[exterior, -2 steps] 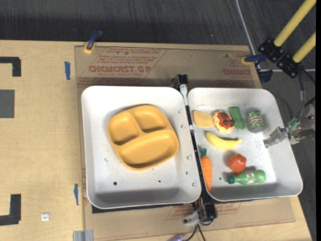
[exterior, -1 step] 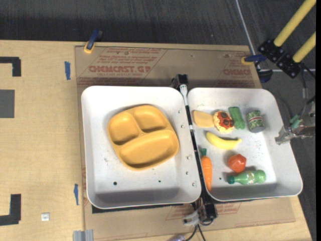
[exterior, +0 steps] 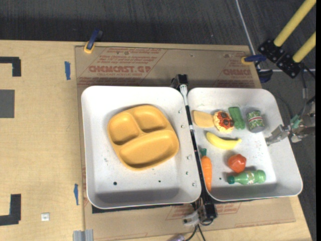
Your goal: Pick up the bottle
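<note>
The green bottle lies on its side near the front of the right bin, with its darker cap end pointing left. Just above it sits a red tomato. My gripper shows at the bin's right rim, low and small in the view. It is about a hand's width up and to the right of the bottle and apart from it. Nothing is seen held in it.
The right bin also holds a carrot, a banana, a bread slice, a round red-and-yellow toy, a green block and a can. The left bin holds a yellow divided plate.
</note>
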`<state>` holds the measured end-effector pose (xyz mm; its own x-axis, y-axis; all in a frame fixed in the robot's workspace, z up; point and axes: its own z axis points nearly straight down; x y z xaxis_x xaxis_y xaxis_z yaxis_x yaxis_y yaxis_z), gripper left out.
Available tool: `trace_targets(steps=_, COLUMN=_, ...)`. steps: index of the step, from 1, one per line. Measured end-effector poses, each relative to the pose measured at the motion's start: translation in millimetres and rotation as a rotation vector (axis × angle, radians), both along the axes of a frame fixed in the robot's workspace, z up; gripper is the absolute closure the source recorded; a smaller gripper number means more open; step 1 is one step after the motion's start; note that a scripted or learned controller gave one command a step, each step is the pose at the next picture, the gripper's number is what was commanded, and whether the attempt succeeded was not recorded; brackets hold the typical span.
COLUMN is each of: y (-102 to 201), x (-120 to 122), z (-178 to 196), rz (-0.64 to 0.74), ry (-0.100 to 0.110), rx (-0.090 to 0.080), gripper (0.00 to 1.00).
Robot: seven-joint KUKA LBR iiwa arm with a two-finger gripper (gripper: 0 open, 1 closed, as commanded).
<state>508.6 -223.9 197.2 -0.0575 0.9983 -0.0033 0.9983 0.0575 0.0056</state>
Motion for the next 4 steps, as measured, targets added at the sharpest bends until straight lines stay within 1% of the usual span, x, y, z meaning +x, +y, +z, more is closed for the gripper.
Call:
trace_targets(steps=1, y=-0.1, x=1.1, z=10.3, rz=0.001, ry=-0.003, rx=-0.002, gripper=1.00)
trace_targets(steps=2, y=-0.1, x=1.0, z=10.2, rz=0.001, ry=-0.003, rx=-0.001, gripper=0.00)
trace_targets(steps=3, y=-0.2, x=2.1, z=20.5, rz=0.002, ry=-0.006, rx=-0.003, gripper=1.00)
trace_targets(steps=4, y=-0.2, x=2.0, z=20.4, rz=0.002, ry=-0.006, rx=-0.003, gripper=0.00)
